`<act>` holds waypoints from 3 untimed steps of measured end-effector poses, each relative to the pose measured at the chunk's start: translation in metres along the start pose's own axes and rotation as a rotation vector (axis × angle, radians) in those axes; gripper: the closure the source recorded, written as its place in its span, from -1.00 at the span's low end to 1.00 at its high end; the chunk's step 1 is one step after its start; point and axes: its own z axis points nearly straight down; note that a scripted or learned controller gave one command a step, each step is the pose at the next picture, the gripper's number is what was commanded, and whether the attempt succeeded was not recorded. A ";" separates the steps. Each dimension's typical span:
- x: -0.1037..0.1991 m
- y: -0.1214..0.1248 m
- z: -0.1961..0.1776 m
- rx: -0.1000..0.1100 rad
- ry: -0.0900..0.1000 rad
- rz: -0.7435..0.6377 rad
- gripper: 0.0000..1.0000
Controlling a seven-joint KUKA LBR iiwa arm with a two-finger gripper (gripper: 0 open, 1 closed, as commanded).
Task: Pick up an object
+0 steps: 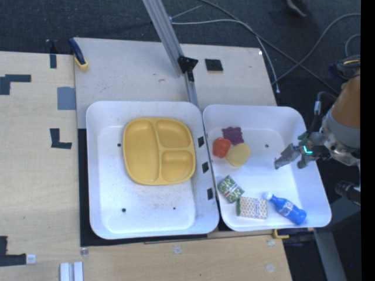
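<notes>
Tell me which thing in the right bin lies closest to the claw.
The blue bottle, lying on its side near the bin's front right corner, just below the claw. The fruits and the small cartons sit further left.

left bin [99,157]: white plastic, smooth, faintly speckled with dark specks
right bin [266,119]: white plastic, smooth with a soft sheen
divided plate [159,151]: yellow plastic, smooth and matt
bottle [287,209]: blue plastic, glossy, with a white cap
green packet [230,188]: printed wrapper, slightly shiny
small carton [252,207]: printed paper or card, matt
bench top [29,157]: pale wood, matt, with dark tape patches
slanted rail [161,22]: grey metal, dull sheen
floor [234,4]: dark, rough, carpet-like
</notes>
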 end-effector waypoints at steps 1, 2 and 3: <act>0.000 0.001 -0.001 -0.003 -0.001 -0.001 -1.00; 0.001 0.002 0.043 0.001 -0.001 0.000 -1.00; 0.004 0.002 0.087 0.001 0.000 0.000 -1.00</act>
